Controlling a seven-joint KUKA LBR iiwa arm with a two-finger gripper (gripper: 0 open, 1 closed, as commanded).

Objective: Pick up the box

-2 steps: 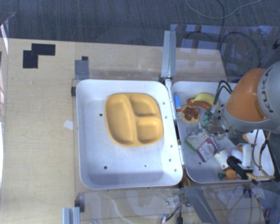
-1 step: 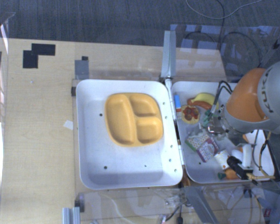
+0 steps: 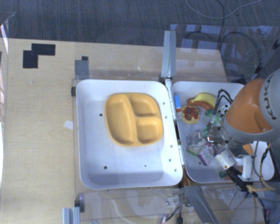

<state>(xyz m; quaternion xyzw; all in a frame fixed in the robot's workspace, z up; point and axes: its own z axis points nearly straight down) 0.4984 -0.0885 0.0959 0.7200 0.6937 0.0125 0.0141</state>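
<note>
Just beside the gripper (image 3: 213, 133), on its side toward the camera, a purplish pack (image 3: 205, 156) is lying among crinkled wrappers. It is looking like the likeliest candidate for the box, though nothing in that clutter is reading plainly as one. The gripper is hanging low over this heap, probably because the program is aiming into the densest pile. The bulk of the arm (image 3: 249, 113) is covering it, so whether it is open or closed, or gripping anything, cannot be told.

Beyond the gripper, a banana (image 3: 203, 98) and a red item (image 3: 190, 113) are sitting close together, with a blue stick-like thing (image 3: 177, 101) leaning against the wall of the right bin (image 3: 191, 174). These are probably clear of any grasp at the pack.

Further from the gripper, across the divider, the left bin (image 3: 88, 171) is holding a yellow divided tray (image 3: 130, 118), lying flat and well apart from the work.

Both bins are resting on a pale wooden bench (image 3: 37, 125) carrying black tape marks (image 3: 37, 52). Behind it, grey carpet (image 3: 84, 8) is stretching away, with a thin cable (image 3: 210, 3) looping across it.
</note>
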